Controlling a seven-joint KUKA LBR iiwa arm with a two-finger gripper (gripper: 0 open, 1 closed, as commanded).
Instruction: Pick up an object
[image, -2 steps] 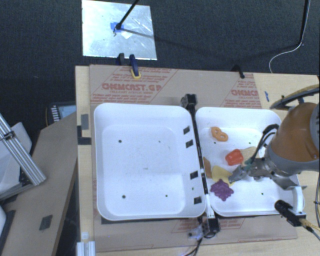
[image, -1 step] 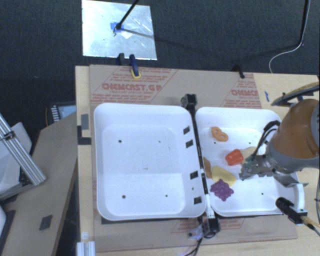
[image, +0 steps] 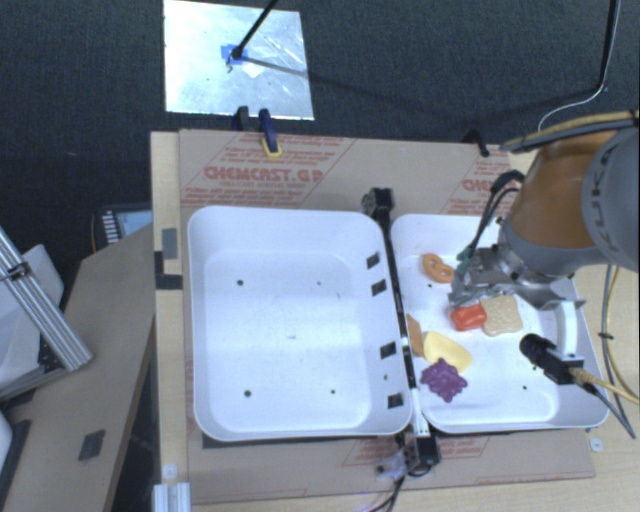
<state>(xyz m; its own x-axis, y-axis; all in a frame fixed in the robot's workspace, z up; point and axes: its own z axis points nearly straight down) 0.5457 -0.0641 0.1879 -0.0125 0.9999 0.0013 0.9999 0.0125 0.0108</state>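
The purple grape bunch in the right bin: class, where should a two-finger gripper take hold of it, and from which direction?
Probably straight down from above, closing across the middle of the purple grape bunch. It lies flat on the floor of the right bin, offering no handle. The yellow piece lies close on its far side, so the roomier gaps look to be at its left and right.

Smooth glossy white plastic bins (image: 285, 225)
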